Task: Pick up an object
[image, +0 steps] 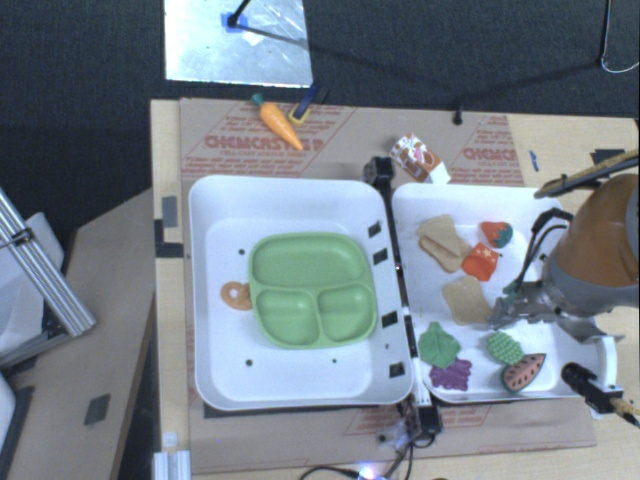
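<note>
The worktop (pixel 170 148) carries two shallow white bins side by side. The left bin (pixel 215 368) holds a green divided tray (pixel 308 290) near its middle, with a small orange pretzel-shaped ring (pixel 236 295) just beside the tray's left edge; bare white floor runs all around the tray, widest along the bin's upper and left walls.

The right bin (pixel 520 203) is crowded. A tan bread slice (pixel 440 240) lies in its upper left, a strawberry (pixel 496 233) and an orange-red piece (pixel 480 261) sit close together near the upper middle, and a second tan slice (pixel 464 300) lies lower. Along the bottom wall are a green leaf (pixel 438 346), purple grapes (pixel 452 373), a green bumpy toy (pixel 505 347) and a watermelon slice (pixel 523 371), the last close to the bin's lower edge.

The arm enters from the right of the frame, and its end effector (pixel 508 306) sits low in the right bin, just beside the lower tan slice and above the green bumpy toy. Whether it is apart or together I cannot tell.

Outside the bins, a toy carrot (pixel 279 125) lies on the worktop in the upper middle, and a small printed packet (pixel 417 158) rests near the upper edge between the bins.
</note>
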### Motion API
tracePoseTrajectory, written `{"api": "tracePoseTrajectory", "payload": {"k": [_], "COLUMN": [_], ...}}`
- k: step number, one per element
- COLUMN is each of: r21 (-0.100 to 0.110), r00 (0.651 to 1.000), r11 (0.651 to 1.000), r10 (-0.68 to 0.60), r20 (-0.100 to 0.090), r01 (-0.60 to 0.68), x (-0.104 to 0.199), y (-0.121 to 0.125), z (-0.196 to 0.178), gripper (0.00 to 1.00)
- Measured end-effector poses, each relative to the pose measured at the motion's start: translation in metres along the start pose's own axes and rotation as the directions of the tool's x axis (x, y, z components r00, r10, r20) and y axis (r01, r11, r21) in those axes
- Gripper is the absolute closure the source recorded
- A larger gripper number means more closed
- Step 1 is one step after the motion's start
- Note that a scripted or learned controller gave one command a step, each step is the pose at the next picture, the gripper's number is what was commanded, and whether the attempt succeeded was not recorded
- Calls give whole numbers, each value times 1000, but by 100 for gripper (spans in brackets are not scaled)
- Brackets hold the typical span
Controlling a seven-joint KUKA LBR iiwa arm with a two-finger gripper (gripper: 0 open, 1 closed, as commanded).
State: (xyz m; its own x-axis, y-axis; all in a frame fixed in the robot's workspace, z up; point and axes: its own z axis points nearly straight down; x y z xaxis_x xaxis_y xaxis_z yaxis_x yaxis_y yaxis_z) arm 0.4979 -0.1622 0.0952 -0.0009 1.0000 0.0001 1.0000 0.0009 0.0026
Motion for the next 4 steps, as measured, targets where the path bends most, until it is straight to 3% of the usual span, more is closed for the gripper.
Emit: {"api": "tracePoseTrajectory", "payload": {"k": [2,3,4], "r21": [-4,-1,-1], "r00": [1000,1000,1000], "r11": [1000,1000,1000], "r10": [-3,-4,-9], "r20": [3,1,-1], "r01": [3,4,9], "x": [-3,-3,45], "y": [7,9,41], "z": [-116,-130,-120], "gripper": [100,100,100]}}
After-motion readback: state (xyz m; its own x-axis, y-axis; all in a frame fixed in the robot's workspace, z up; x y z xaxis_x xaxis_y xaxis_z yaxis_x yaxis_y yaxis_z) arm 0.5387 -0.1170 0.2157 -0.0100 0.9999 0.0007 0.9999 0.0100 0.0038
